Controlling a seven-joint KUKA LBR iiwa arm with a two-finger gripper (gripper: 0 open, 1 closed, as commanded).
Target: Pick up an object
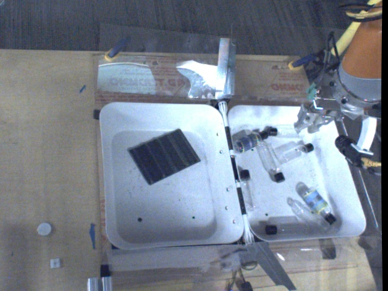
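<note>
Bottles (273, 153) just below-left of pincer (310, 119)

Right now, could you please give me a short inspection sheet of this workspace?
Surface: wooden bench bearing two white bins side by side.
Job's things: small clear bottles with dark caps, one blue-labelled, lie in the right bin.
Clutter: dark ribbed panel flat in the left bin; small white disc on the bench.
Grippers: gripper above the right bin's far edge, touching nothing.
Cables: black cables beside the arm.
Surroundings: dark floor beyond.
</note>
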